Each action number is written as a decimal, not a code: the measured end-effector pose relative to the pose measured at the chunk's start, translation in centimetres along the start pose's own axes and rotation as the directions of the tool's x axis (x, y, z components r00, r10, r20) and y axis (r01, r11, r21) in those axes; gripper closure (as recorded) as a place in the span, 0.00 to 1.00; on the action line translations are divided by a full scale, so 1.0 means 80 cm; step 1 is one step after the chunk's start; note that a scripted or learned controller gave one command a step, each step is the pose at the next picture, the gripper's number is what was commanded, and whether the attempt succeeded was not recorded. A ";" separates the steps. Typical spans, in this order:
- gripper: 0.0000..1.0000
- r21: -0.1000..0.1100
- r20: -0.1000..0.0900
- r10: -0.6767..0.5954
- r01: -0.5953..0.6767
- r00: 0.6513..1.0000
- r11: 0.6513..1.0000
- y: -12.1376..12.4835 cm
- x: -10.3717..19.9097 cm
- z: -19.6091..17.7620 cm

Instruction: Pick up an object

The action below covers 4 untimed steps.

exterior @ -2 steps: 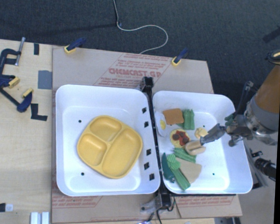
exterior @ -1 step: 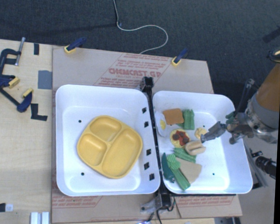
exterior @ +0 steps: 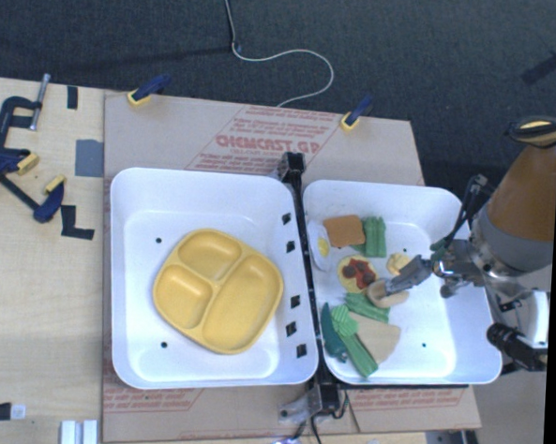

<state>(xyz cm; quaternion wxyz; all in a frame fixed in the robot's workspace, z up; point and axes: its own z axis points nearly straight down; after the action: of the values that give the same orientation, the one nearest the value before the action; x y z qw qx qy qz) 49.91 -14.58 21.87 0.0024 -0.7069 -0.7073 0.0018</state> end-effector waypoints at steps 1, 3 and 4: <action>0.00 0.003 -0.001 0.001 -0.001 1.000 1.000 -0.012 0.002 0.076; 0.00 -0.007 0.001 -0.001 0.001 1.000 1.000 -0.021 0.004 0.167; 1.00 -0.007 -0.001 -0.001 0.001 1.000 1.000 -0.021 0.006 0.153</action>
<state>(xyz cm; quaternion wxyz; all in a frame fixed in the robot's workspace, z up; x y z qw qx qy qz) 48.15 -14.13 9.60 0.0005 -0.7064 -0.7078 -0.0009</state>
